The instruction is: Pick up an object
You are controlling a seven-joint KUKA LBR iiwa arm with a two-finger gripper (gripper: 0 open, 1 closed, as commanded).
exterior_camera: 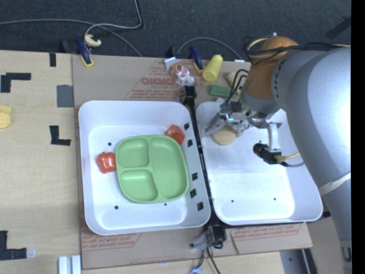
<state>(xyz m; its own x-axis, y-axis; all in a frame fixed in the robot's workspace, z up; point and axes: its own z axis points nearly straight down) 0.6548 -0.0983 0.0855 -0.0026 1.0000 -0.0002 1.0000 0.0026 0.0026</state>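
Near to far, we found the arm reaching down into the right bin.

In the left bin [91, 170] lay a green divided plate [153, 168] with an orange-red piece [106, 162] at its left and a red piece [175, 134] at its far corner. In the right bin [268, 201] the gripper [227, 120] stood over a tan rounded object [223, 136]; we could not tell how its fingers stood. Beyond lay a yellow cylinder [212, 68].

The arm [319, 96] is cut off by the frame edge at 3 o'clock. The arm covers the right bin's [256, 193] corner at 1 o'clock. The gripper [227, 120] partly overlaps a tan object [224, 137]; finger state cannot be determined. The green divided plate [153, 168] hides part of an orange item [175, 133].
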